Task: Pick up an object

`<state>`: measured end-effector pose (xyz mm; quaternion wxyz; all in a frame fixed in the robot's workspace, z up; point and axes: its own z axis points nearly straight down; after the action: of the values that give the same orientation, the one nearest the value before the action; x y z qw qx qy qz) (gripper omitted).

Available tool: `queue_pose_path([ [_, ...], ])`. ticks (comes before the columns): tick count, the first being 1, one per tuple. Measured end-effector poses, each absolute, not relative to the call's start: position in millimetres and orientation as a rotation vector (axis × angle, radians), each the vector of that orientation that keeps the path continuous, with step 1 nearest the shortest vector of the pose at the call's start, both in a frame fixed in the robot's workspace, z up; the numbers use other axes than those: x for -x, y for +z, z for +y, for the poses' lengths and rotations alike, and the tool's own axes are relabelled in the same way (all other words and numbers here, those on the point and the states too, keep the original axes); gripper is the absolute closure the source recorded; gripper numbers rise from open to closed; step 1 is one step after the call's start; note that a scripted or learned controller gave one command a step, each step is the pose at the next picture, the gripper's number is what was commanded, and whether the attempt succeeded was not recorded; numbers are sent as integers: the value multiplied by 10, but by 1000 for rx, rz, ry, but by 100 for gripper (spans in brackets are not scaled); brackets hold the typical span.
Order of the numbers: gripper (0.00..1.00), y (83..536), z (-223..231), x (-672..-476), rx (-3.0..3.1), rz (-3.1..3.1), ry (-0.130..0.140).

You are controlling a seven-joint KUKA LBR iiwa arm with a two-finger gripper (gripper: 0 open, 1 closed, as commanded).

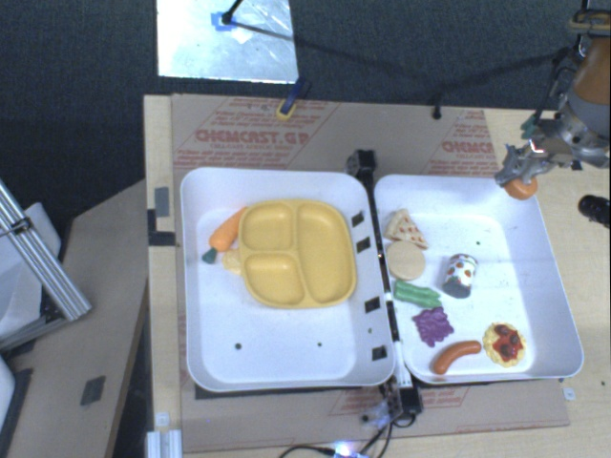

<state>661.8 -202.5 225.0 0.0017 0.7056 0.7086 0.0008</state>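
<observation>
The gripper (520, 172) hung over the right bin's (535, 256) far right corner, clamped on a small orange object (521, 189).

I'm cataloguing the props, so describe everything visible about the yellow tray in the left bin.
The yellow tray is a rounded-corner plate that looks like moulded plastic, with three compartments: two on the far side and one wide one nearest the camera. It lies flat and slightly rotated on the floor of the left bin, towards the far side. All three compartments look bare. A toy carrot lies against its left edge, with a small pale piece just below it.
</observation>
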Motion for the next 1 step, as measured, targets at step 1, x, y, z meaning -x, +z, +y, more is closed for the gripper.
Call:
queue_pose_path([
  [1, 100, 2339, -1639, -6309, -2215, 2228, 1],
])
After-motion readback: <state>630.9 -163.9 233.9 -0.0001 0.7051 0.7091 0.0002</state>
